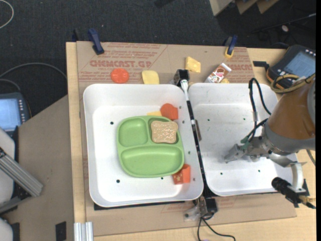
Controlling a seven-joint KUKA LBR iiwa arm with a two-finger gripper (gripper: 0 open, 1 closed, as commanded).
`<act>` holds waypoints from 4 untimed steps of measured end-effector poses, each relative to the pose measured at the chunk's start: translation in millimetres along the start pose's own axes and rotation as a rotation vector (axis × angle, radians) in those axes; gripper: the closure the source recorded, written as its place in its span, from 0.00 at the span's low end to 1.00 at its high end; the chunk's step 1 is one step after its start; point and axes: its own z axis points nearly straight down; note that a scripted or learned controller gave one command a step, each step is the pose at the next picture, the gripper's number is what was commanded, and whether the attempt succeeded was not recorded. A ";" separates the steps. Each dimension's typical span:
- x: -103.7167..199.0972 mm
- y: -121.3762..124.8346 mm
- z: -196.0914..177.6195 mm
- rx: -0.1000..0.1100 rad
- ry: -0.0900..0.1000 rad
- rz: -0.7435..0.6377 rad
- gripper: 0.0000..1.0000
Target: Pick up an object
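Reaching in from the right, the gripper (231, 155) hovers low over the right bin (220, 129) | fingers' spread: cannot tell | left bin (98, 134) holds a green divided plate (149, 147) with a toast slice (164, 131) in its far-right compartment | orange block (182, 174) touches the plate's near-right corner

even, fairly bright overhead light, with soft short shadows inside the two shallow white plastic bins (100, 134). mild glare on the white floors. the grey and orange arm (296, 119) looks slightly blurred; edges soft overall.
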 end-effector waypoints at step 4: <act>94.4 180.8 -95.7 -0.018 -0.005 -0.007 1.00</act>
